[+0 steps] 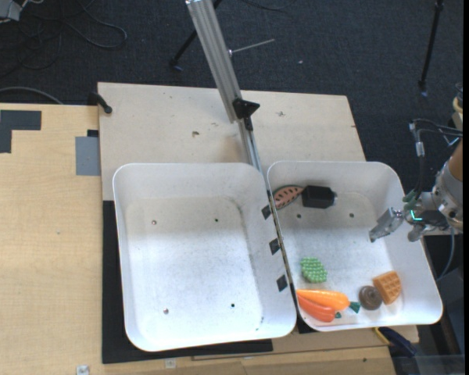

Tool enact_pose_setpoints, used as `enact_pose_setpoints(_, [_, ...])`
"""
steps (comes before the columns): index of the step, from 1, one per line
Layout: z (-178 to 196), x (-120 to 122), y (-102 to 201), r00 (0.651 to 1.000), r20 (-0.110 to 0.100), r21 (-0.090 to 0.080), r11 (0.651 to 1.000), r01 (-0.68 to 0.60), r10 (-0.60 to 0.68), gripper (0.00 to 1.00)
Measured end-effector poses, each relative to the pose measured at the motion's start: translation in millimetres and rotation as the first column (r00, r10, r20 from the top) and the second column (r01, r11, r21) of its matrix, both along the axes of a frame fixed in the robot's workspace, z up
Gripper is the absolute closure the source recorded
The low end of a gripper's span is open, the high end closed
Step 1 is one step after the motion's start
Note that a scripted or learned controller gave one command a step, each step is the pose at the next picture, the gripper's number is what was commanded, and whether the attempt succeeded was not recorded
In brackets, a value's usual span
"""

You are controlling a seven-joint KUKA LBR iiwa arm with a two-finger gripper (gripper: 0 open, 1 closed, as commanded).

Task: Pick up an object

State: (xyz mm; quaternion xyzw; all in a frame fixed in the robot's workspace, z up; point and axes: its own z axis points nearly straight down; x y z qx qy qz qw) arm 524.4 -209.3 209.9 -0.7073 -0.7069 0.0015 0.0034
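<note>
Well, carrot (323,303) lies near-horizontal, green tip pointing right; tool (399,225) open, empty, over right bin (422,276) edge.

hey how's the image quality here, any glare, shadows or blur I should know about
Camera view: even, soft lighting; the left bin looks bright and slightly washed out, with no hard glare. Shadows are faint, a soft one beside the black block. The whole frame is low-resolution and a little soft, so the end effector at the right bin's edge and the small toys look fuzzy. The dark floor loses detail.
</note>
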Motion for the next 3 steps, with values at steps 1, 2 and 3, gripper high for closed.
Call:
enact_pose_setpoints(1, [2, 1, 0, 1.000, 0.004, -0.001, 1.000, 0.000, 0.000, 0.00])
enact_pose_setpoints(2, [-54, 10, 0, 1.000, -0.001, 0.000, 1.000, 0.000, 0.000, 0.00])
enact_pose_setpoints(3, [-104, 3, 9, 1.000, -0.001, 0.001, 1.000, 0.001, -0.001, 0.00])
